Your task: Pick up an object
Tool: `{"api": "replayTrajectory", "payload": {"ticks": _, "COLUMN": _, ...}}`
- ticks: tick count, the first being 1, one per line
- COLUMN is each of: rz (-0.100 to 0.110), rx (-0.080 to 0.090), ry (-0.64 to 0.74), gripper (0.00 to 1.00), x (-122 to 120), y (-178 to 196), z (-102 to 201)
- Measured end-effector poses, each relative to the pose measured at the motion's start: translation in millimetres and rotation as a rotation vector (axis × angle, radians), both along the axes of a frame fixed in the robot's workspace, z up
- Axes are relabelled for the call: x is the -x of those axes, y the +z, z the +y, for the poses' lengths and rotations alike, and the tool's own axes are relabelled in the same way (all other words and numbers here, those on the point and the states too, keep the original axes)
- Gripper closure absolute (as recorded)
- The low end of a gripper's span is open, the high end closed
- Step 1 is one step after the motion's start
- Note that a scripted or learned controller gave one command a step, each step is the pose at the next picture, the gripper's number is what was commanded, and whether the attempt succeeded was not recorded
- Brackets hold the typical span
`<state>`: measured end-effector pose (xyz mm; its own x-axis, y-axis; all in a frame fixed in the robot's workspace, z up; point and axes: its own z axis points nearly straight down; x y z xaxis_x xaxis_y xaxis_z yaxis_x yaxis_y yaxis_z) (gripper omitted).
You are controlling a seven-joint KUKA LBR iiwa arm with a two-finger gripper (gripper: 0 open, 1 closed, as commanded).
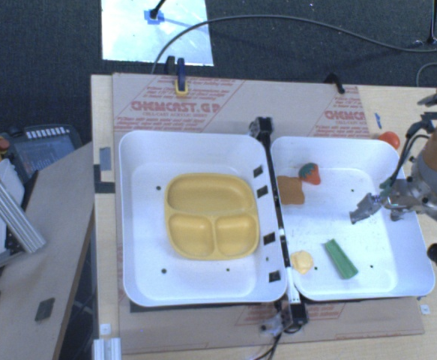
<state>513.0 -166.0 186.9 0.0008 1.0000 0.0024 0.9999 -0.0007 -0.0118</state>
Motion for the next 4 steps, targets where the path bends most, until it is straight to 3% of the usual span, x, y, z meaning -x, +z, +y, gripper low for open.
{"api": "replayTrajectory", "payload": {"ticks": 1, "rz": -0.013, "rx": 0.003, "ry": 0.004, "gripper": 0.0, "x": -3.2, "y": 6.7, "z": 0.5}}
{"api": "replayTrajectory", "payload": {"ticks": 3, "rz": -0.009, "rx": 0.001, "ry": 0.002, "gripper": 0.0, "x": -0.2, "y": -98.1, "z": -9.0}}
{"api": "replayTrajectory", "payload": {"ticks": 4, "rz": -0.015, "rx": 0.003, "ry": 0.002, "gripper": 1.0, "x": -1.9, "y": -84.6, "z": -9.7}}
